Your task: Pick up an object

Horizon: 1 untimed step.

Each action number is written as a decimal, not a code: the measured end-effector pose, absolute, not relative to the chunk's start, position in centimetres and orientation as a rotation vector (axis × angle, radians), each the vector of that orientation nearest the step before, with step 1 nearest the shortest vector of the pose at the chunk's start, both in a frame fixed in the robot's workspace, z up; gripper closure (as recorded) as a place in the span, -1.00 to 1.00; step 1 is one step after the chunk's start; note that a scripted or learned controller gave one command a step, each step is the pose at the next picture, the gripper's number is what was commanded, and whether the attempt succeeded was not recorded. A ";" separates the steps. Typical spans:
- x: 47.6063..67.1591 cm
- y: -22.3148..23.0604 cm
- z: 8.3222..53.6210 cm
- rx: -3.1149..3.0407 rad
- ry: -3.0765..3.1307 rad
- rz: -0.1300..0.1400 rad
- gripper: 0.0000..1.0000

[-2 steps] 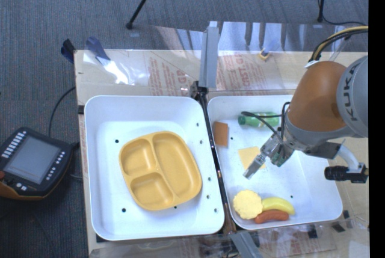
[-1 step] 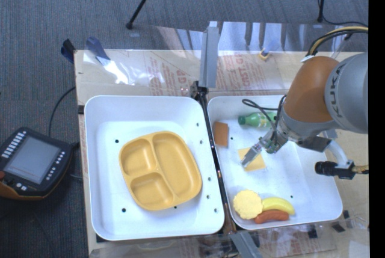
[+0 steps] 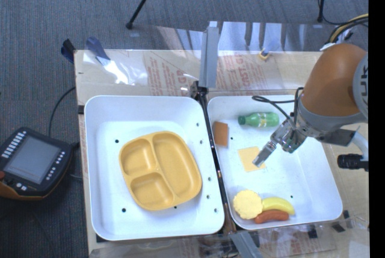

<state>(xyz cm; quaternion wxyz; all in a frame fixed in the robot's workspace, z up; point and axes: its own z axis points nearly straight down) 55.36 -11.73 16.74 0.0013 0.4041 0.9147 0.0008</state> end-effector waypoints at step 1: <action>56.7 -10.9 8.5 1.344 2.844 0.000 -1.00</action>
